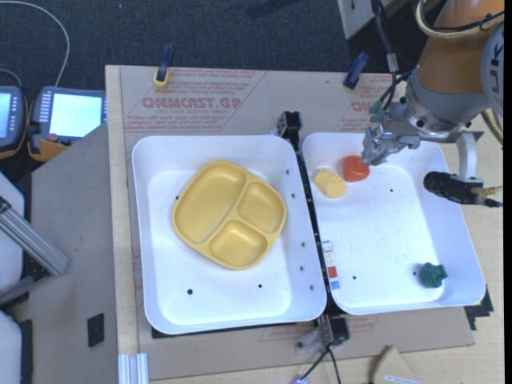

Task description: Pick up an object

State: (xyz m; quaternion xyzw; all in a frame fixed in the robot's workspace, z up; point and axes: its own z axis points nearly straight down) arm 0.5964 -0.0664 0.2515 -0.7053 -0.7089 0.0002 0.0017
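Smooth, glossy white plastic bins (160, 294); matt yellow plastic sectioned plate (230, 214); plain brown cardboard sheet (240, 94) beneath, printed in red at 12 o'clock.

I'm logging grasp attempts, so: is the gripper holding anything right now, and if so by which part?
It cannot be told. The gripper sits low right beside the orange-red object in the right bin, but nothing shows between its fingers.

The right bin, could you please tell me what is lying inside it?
In the right bin lie a pale yellow piece, an orange-red ball and a small dark green object. The claw hangs over the ball's far edge, hiding what lies beneath it.
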